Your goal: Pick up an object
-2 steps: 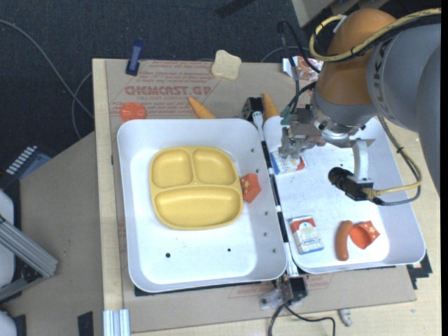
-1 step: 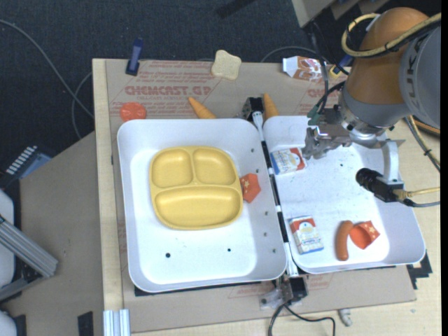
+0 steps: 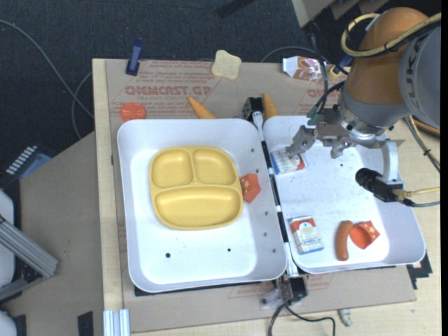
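Fingers: you have the gripper low over the rear-left corner of the right bin; its 2 fingers look a little spread with nothing visibly between them, though the view is coarse there.

Nearest target: the small carton lies just beside the fingers, toward the front-left of them, against the bin's left wall. By my reading it is the likeliest pick.

Key relation: the carton's long axis seems to run roughly across the bin, but it is partly hidden by the gripper, so you cannot be sure of it. The move I judge you need is a short shift toward the front-left and then down.

Right bin contents: besides that carton, a second carton near the front-left, a sausage standing lengthwise front to back, and an orange-red piece touching the sausage's right side.

Left bin contents: a yellow divided plate with 3 compartments, and a small red piece just beside the plate's right edge.

Tabletop: behind the bins lie a slice of bread, a carrot and a blue item.

Risk: the carton sits close to the wall, so 1 finger may strike the rim.
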{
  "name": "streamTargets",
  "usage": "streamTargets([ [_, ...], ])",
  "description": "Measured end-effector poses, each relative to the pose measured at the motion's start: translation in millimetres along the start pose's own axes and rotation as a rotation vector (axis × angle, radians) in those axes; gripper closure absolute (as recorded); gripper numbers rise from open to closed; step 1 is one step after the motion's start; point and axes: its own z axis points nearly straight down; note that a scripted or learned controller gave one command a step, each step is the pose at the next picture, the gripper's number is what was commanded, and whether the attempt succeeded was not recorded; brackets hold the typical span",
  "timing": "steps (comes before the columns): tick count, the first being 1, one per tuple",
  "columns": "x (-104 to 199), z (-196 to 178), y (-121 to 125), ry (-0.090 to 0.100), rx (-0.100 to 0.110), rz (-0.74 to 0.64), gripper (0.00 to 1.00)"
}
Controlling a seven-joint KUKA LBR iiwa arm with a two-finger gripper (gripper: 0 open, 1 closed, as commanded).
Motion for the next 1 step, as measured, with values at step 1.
streamTargets([
  [1,-95.2,71.6,43.3,-0.001,0.002,0.001,0.0],
])
